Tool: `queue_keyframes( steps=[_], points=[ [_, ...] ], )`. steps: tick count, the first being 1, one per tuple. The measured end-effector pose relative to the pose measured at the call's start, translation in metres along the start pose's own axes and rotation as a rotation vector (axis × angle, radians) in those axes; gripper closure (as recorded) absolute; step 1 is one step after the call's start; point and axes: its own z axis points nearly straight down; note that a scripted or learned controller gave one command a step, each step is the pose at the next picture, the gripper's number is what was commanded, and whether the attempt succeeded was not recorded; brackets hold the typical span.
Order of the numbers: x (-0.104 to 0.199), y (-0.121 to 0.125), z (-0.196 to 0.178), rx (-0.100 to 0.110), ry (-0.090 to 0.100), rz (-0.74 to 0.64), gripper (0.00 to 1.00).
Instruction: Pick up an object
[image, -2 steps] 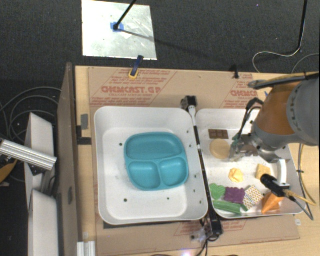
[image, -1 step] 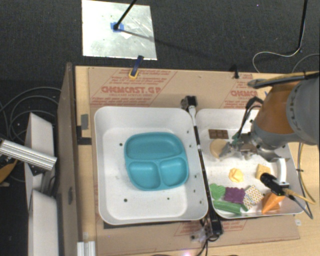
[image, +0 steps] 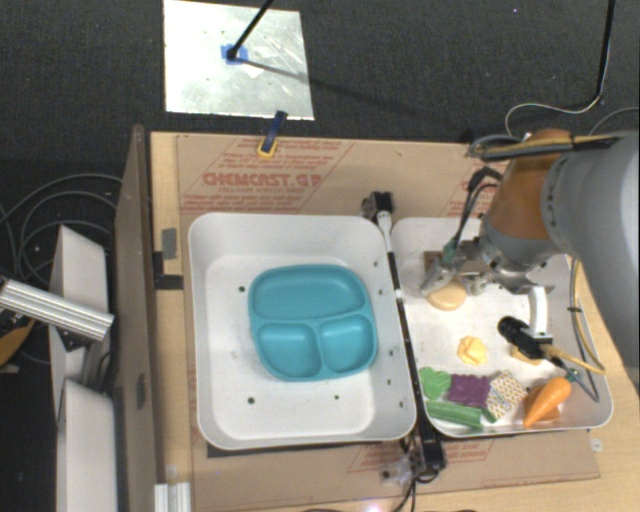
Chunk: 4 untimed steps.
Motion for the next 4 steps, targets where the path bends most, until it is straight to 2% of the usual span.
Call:
queue_keyframes(
  steps=[1,2,3,4],
  points=[
    [0.001,0.052,-0.002,-0.003,-0.001,0.001,0.0],
    [-0.004,0.056,-0.001,0.0,-0.002,0.002,0.0],
    [0.012,0.055,0.0,0.003,-0.001,0.001,0.0],
    [0.002,0.055,-0.001,0.002,-0.002,0.006,0.0]
  ],
)
